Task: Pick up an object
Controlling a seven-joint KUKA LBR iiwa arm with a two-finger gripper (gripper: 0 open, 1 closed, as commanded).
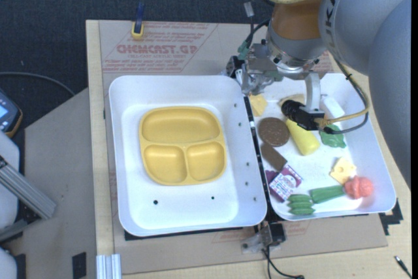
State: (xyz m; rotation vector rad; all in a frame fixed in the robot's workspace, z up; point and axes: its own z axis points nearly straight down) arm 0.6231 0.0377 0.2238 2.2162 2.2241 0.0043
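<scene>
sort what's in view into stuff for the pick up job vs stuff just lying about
For the job:
- gripper
- round brown cookie
- yellow banana-shaped toy
- purple snack packet
- green pea pod
- pink-red lumpy toy

Lying about:
- yellow three-compartment plastic plate
- blue and yellow clamp
- brown cardboard sheet

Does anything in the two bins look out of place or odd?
Nothing looks spilled or damaged. The yellow tray sits flat in the left bin. The toy foods are crowded in the right bin, the brown cookie near the dividing edge.
</scene>
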